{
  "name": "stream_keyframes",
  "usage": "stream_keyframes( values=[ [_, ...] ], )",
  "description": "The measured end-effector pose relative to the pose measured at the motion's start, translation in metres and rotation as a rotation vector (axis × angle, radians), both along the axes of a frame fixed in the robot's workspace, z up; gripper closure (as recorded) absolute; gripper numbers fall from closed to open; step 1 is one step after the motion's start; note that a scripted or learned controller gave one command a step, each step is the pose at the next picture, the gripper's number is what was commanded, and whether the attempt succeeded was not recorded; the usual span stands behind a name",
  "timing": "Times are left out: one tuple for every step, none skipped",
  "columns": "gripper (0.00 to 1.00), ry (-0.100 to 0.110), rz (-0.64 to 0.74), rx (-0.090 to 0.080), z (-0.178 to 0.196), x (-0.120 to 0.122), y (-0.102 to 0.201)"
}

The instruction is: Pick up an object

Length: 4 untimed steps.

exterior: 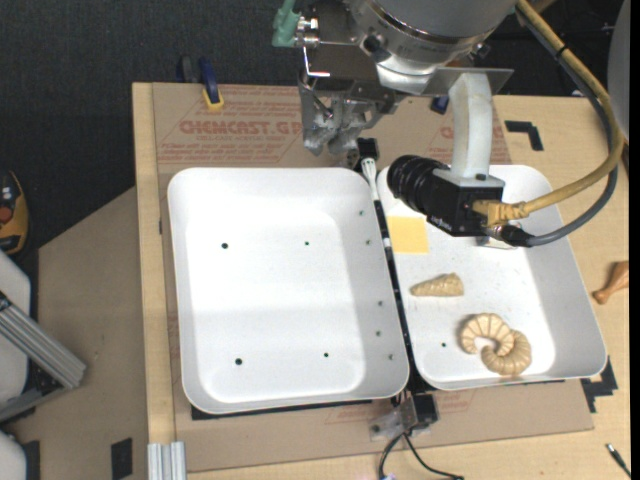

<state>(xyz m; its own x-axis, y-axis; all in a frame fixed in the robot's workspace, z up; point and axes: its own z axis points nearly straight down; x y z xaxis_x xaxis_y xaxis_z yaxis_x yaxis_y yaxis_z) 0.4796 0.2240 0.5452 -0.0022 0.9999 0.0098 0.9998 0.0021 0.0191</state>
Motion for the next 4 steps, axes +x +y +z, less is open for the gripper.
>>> stream_keyframes(
  values=[
    [0.00,0.020,0.000,-0.010,-0.010,-0.001,0.001],
    [1.00,0.015,0.001,-0.008,0.001,0.000,0.001],
    [0.00,0.017,0.001,-0.009,0.000,0.000,0.001],
    [1.00,0.012,0.003,-0.008,0.011,0.000,0.002]
  ],
)
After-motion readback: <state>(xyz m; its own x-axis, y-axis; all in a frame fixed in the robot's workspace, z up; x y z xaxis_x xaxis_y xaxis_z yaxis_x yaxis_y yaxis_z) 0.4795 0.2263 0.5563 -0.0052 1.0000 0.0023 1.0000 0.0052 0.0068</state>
